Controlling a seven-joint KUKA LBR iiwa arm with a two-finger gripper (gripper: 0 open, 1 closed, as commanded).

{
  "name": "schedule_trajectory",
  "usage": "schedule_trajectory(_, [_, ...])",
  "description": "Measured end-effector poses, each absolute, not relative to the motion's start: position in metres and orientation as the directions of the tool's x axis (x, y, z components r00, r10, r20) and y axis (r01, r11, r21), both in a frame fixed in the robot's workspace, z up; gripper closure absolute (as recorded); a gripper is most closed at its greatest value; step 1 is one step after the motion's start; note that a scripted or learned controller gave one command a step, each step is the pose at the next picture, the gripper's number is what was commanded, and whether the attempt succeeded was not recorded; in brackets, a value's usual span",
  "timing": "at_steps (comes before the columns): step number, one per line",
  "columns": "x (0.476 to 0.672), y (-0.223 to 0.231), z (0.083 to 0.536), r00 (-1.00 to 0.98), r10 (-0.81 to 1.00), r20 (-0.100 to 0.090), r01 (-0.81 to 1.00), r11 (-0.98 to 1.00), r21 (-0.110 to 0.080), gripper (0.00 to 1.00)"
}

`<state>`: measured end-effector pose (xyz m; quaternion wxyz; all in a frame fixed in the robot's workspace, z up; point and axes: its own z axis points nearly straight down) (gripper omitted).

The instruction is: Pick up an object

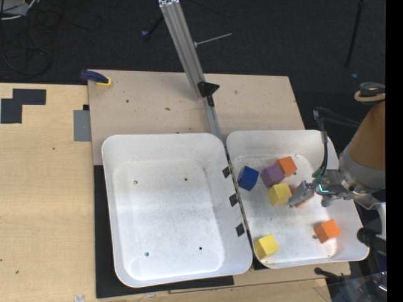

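Observation:
The right bin (296,140) holds several small cubes: a blue cube (248,177), a purple cube (272,173), an orange cube (288,165) behind it, a yellow cube (279,194), a second yellow cube (266,245) near the front rim and a second orange cube (327,230) at the front right. My gripper (301,195) reaches in from the right and hangs low, just right of the middle yellow cube. Nothing shows between its fingers.
The left bin (126,150) sits beside the right one, with black clips along the shared rim. A slanted aluminium bar (187,49) rises behind the bins. A blue-and-yellow clamp (96,78) lies at the bench's back left corner.

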<state>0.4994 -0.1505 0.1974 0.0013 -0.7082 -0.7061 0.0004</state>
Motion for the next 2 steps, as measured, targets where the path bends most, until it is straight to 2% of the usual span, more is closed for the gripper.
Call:
schedule_trajectory(1, [0.504, -0.158, 0.145, 0.001, 1.0, 0.002, 1.0, -0.001, -0.008, 0.0])
schedule_trajectory(2, [0.504, -0.157, 0.093, 0.001, 1.0, 0.001, 1.0, -0.001, -0.003, 0.0])
